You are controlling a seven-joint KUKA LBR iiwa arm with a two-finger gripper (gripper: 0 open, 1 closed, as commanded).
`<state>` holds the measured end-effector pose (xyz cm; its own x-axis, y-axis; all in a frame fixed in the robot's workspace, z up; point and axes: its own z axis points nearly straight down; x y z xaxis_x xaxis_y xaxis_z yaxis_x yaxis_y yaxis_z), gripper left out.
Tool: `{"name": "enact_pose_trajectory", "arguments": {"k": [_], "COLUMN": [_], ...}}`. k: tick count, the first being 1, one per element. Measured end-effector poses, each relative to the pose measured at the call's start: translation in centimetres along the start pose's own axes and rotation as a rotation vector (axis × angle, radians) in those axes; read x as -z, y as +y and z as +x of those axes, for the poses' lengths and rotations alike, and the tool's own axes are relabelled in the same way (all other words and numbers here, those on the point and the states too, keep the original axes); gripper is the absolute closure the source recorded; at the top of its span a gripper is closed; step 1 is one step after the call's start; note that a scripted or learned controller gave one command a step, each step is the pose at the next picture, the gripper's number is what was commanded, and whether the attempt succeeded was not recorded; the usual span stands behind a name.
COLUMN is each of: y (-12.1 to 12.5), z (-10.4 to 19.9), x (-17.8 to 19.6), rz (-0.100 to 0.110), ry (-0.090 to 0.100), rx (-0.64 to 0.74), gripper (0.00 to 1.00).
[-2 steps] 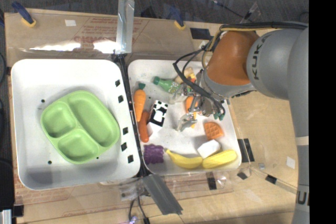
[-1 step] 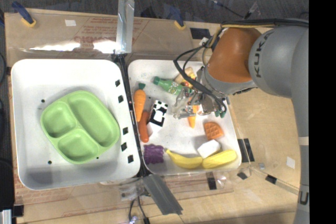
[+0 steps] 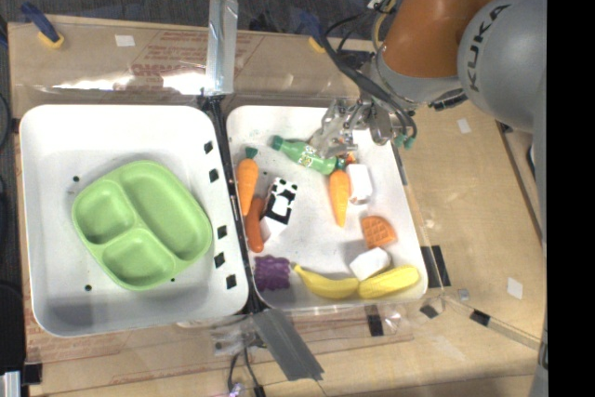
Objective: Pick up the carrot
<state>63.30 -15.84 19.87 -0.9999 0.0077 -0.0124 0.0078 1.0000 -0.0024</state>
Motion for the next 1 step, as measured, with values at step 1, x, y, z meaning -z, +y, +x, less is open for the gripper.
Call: {"name": "enact_pose_trajectory", "arguments": {"k": [1], "y": [5.60], "z": [5.02], "x": [1.51], "rz": [-0.003], "ry": [0.009], "rx": [0.012], "gripper": [1.00]}}
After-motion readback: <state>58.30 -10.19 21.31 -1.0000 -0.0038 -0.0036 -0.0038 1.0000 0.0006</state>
